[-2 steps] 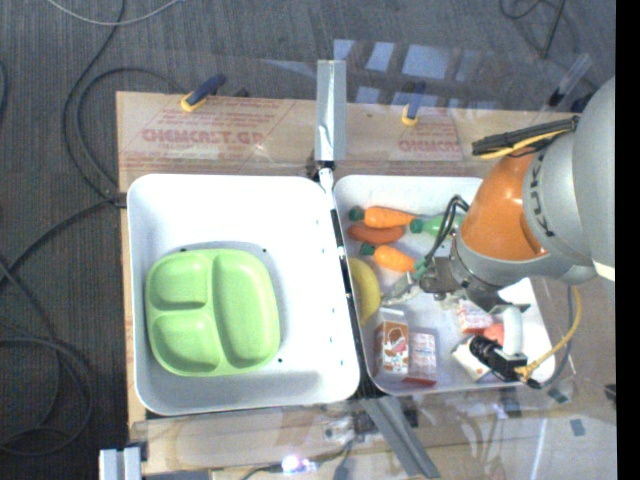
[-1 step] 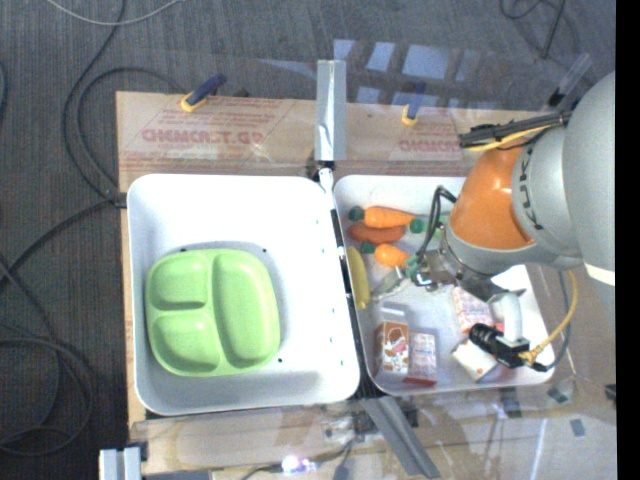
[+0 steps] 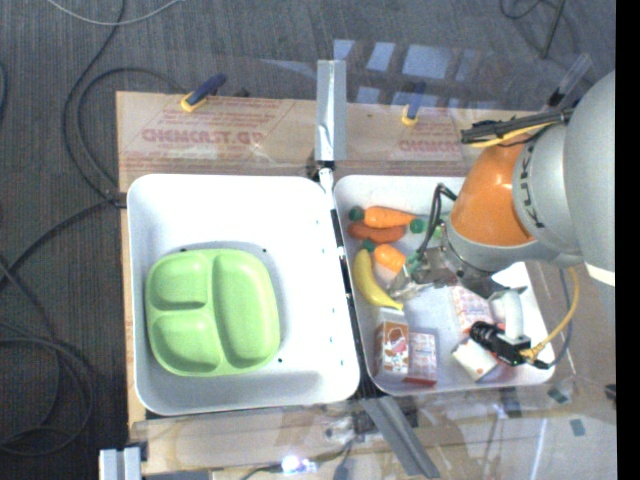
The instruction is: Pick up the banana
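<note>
As the grey arm's claw [image 3: 415, 273] hung just right of the curved yellow banana [image 3: 368, 282], its opening impossible to judge, the fruit lay against the right white bin's [image 3: 352, 313] left wall; crowding orange plastic carrots [image 3: 385, 218] risked a missed grasp.

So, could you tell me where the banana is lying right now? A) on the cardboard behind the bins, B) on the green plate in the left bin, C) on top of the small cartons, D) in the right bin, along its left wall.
D: the banana lies in the right bin along its left wall, just below the carrots.
</note>
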